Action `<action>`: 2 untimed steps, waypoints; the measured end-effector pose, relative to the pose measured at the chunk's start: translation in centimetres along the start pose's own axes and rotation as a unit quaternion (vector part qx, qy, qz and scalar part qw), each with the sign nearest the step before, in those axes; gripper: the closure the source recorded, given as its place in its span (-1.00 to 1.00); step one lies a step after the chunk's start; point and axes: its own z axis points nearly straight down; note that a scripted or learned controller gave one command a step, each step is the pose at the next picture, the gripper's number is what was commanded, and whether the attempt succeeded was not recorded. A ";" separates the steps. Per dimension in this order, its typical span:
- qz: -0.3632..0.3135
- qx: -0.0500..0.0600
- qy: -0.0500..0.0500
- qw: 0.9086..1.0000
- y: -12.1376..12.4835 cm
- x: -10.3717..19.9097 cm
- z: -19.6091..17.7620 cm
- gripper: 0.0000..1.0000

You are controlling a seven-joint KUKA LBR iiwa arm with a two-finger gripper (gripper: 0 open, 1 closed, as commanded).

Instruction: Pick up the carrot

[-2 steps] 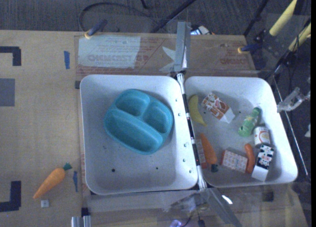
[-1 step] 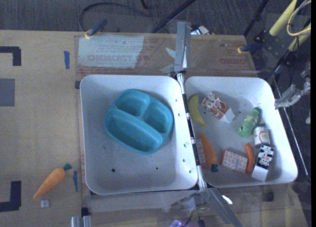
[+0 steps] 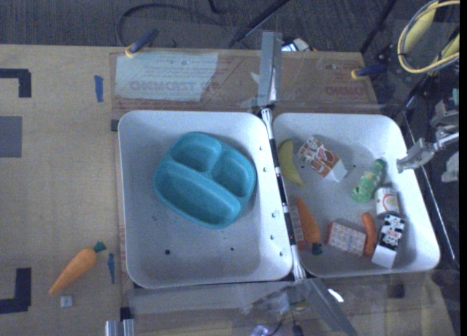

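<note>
At the right bin's (image 3: 408, 203) outer rim the gripper (image 3: 417, 155) hangs, spread or closed I cannot tell, carrying nothing. Nothing is picked yet. Just beside it lie a green bottle (image 3: 368, 180) and a cow-print carton (image 3: 391, 234). Farther off, across the bin by the divider, lies the carrot (image 3: 308, 223), touching a patterned box (image 3: 346, 238). Farthest, beyond the left bin, a second carrot (image 3: 73, 270) rests on the bench (image 3: 58, 181).

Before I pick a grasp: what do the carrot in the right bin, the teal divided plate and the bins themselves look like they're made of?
Carrot: probably moulded plastic toy food; uniform orange with a smooth look, though the view is too blurred for detail.
Teal divided plate: likely hard plastic; even colour, rounded moulded compartments, soft sheen.
Bins: white, seemingly rigid plastic with a matte finish and rounded rims.
</note>
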 end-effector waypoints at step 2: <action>-0.350 0.001 0.000 0.937 -3.0 -1.4 -1.9 -1.00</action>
